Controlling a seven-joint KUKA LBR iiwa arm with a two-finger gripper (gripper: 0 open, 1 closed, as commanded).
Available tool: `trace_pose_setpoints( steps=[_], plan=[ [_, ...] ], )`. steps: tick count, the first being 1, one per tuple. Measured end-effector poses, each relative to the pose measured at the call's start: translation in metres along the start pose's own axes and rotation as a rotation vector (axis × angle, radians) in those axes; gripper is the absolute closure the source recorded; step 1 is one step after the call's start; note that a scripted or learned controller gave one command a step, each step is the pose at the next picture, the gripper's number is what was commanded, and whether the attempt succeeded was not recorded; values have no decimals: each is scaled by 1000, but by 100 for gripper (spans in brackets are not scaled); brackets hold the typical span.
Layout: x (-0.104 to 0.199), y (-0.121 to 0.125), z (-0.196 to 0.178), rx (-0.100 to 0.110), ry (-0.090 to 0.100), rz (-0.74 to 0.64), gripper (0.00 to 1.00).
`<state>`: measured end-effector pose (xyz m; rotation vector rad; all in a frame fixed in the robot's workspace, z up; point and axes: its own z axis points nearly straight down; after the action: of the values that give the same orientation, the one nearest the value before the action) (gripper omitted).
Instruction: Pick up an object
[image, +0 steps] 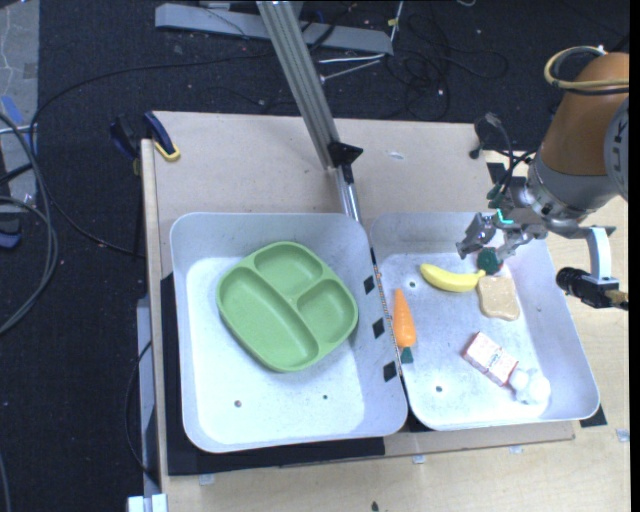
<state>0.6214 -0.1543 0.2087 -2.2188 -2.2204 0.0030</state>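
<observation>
- Banana (451, 278) is lying in the right bin (570, 345), near its back edge, curved and yellow, with its darker tip pointing right; it seems the likeliest pick because the gripper (487, 243) is hanging just above and behind that tip.
- Gripper is reaching in from the right with the arm (590, 130) bent over the bin's far corner, probably lining up for a descent; how wide it is standing I cannot tell.
- Bread (498, 297) is sitting just beside the banana's right tip, so a drop there is risking a nudge.
- Carrot (403, 318) is resting along the bin's left wall, and a carton (490, 357) is lying nearer the front.
- Green plate (288, 305) is occupying the left bin (200, 400).
</observation>
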Motion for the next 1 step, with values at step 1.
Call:
trace_pose_setpoints(
  steps=[1],
  plan=[
    [0,1,-2,-4,-1,-1,0]
  ],
)
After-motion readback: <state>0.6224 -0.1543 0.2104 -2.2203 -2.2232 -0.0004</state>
